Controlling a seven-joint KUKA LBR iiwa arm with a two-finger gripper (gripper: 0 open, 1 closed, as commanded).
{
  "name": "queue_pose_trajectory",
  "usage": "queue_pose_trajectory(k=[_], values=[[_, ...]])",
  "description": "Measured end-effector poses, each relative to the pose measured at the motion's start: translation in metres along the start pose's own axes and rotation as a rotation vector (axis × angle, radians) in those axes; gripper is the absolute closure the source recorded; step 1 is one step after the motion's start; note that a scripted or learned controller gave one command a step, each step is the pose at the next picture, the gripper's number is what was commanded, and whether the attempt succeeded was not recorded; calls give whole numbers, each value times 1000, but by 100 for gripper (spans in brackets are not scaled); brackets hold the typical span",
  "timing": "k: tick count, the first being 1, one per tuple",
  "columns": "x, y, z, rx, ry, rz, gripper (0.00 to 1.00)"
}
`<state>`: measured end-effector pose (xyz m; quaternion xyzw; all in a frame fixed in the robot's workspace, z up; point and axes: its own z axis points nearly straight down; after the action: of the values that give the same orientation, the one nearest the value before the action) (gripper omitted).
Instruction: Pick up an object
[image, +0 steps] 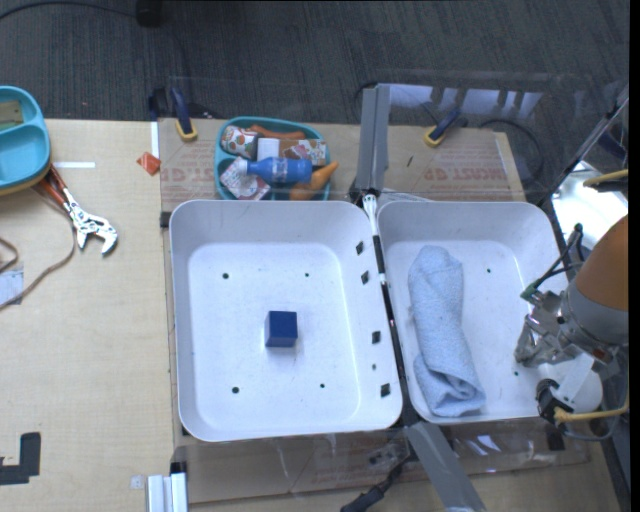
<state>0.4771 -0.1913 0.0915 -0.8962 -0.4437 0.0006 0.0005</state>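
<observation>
Nothing looks picked up yet; as I read it the whole job is still ahead. The arm (605, 275) reaches in at the right edge of the right bin (500, 228), with its gripper (540, 340) low by that bin's right wall, well apart from both objects. I cannot tell how the hand is set, or whether it has anything.

The left bin (200, 300) holds one thing, a blue cube (282, 328) sitting near its middle. The right bin holds a pale blue towel (442, 335), rolled up and lying near-to-far along its left half. Behind the left bin, a small teal tub (233, 134) is crammed with mixed odds and ends.
</observation>
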Motion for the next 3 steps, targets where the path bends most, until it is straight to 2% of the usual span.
queue_pose_trajectory(k=[1,2,3], values=[[20,-15,-52,1,-1,-48,100],[40,23,1,1,-1,-206,100],[3,14,-30,0,-1,43,100]])
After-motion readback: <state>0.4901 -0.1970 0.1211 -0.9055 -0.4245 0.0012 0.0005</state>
